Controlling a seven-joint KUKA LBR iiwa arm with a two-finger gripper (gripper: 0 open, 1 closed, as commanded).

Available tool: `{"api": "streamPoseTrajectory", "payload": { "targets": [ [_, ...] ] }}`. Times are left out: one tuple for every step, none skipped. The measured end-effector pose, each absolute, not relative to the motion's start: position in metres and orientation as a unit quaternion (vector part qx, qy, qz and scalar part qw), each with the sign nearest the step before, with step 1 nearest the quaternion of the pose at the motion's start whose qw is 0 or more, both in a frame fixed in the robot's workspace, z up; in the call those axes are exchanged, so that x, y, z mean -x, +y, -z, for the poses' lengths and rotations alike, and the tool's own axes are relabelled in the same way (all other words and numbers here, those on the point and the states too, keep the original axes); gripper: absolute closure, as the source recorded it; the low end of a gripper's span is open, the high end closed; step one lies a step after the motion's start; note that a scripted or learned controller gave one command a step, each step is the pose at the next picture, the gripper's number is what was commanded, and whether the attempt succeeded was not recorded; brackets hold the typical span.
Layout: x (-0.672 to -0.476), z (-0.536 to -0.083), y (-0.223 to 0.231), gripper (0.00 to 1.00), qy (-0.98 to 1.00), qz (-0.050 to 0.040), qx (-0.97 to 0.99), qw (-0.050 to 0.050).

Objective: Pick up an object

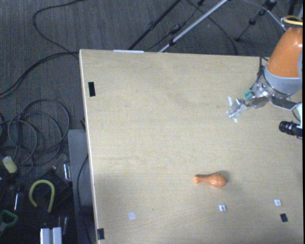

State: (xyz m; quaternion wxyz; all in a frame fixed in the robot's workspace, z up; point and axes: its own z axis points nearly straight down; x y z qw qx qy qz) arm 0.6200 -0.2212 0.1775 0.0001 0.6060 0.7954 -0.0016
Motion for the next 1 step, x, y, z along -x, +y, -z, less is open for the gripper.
{"api": "streamPoseTrajectory", "payload": {
  "targets": [
    [-0.6521, -0.1904, -0.1637, 1.00, 0.775, 0.0000, -0.632, 0.000]
  ]
}}
